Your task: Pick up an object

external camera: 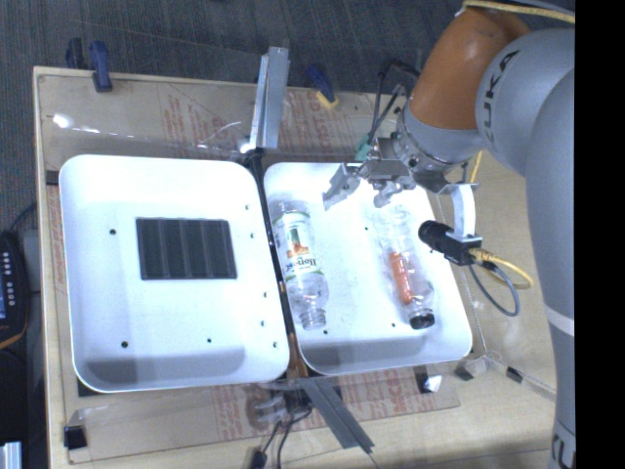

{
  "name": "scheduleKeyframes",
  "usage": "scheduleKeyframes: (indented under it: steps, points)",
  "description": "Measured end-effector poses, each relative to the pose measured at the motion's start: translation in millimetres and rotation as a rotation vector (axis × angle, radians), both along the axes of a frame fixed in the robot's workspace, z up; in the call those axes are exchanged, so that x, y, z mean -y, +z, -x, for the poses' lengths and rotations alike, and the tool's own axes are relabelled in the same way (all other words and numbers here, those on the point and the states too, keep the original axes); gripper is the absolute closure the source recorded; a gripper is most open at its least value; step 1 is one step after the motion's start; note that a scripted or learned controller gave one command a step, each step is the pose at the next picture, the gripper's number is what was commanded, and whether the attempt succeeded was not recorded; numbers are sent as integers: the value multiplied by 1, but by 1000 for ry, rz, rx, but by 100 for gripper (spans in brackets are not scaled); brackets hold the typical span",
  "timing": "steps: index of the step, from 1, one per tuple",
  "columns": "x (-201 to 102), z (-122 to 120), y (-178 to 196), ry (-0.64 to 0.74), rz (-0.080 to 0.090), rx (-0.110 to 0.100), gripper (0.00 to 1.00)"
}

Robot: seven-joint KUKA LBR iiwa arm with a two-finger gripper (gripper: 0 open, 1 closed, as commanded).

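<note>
Starting at your left, the left bin point(98, 262) carries a dark ribbed panel point(186, 248) lying flat on its floor. Next, the right bin point(342, 355) holds two clear plastic bottles. The first bottle point(298, 262), with a white label bearing green and orange print, lies just beside the wall shared with the left bin; its long axis runs nearly up and down your view, cap toward the near edge. The second bottle point(405, 262), with an orange label, lies near the bin's right wall, long axis also near vertical but tilted slightly, dark cap pointing to the near right corner. Its upper body is transparent and hard to make out against the white floor. Above the bin's far end hangs the gripper point(361, 189), fingers spread apart with nothing between them, apart from both bottles. The arm point(527, 76) is cut off at your view's right, and cables blur the wrist detail.
</note>
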State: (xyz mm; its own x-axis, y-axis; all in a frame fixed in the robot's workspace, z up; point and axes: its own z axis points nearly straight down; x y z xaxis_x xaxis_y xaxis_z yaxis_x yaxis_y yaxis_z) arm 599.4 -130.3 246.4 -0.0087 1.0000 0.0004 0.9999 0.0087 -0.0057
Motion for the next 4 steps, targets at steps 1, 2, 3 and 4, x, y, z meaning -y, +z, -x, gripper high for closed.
scheduleKeyframes:
  steps: [1,2,3,4]
  points:
    - [70,1,-103,-45,1,0,0]
    - [76,29,-121,50,-1,1,0]
    - [77,49,-92,201,-2,2,0]
    - [77,49,-92,201,-2,2,0]
